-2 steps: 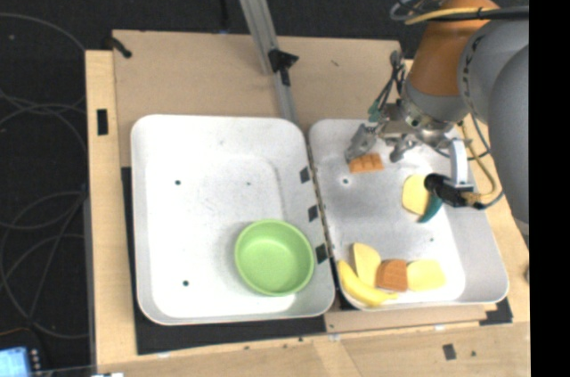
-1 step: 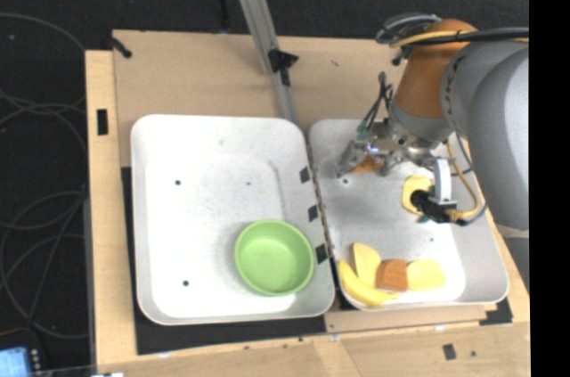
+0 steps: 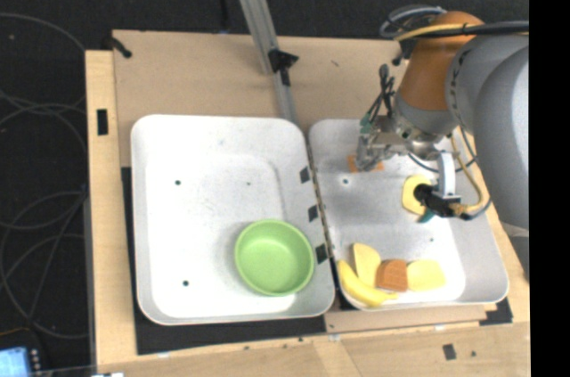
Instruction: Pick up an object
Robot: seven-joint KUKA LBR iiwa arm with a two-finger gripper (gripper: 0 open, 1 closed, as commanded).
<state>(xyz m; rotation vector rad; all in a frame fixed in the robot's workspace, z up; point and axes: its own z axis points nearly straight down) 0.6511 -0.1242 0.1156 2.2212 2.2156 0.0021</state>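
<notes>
The gripper [image 3: 369, 151] is seen low over the far end of the right bin [image 3: 356, 197]; whether it is open or closed cannot be told. A small orange piece [image 3: 354, 163] is seen just at its tip, its long axis unclear. A yellow piece [image 3: 415, 193] lies beside the wrist. Along the bin's near wall, a banana [image 3: 358, 284] curves beside brown [image 3: 391, 275] and yellow [image 3: 426, 275] blocks. A smooth round green bowl [image 3: 274, 256] sits in the left bin [image 3: 205, 179].
</notes>
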